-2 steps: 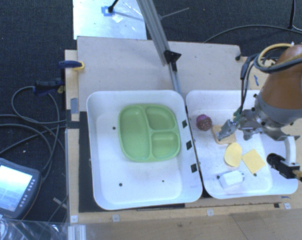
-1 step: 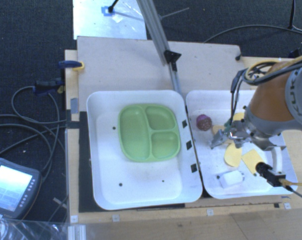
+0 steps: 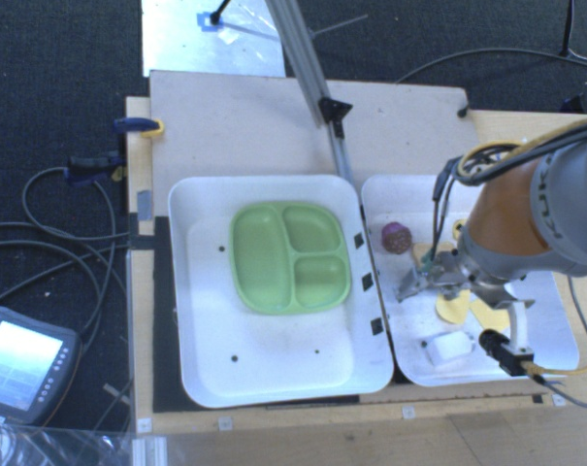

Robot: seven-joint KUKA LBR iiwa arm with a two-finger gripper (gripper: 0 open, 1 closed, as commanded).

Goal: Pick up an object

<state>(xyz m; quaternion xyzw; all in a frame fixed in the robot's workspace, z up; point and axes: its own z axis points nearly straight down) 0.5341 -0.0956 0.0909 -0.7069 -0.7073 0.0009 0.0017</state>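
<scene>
Gripper (image 3: pixel 416 282) above right bin (image 3: pixel 565 343): one purple ball (image 3: pixel 397 237), one white block (image 3: pixel 449 348).

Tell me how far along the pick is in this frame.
Done: the arm has reached into the right bin, with the gripper low near the purple object. In hand: nothing visibly held. Left: the grasp and lift; the purple object, yellow pieces and white block all lie in the bin.

Dark carpet floor (image 3: pixel 60 56) with loose cables (image 3: pixel 50 231) around a pale wooden bench (image 3: pixel 244 124).
</scene>
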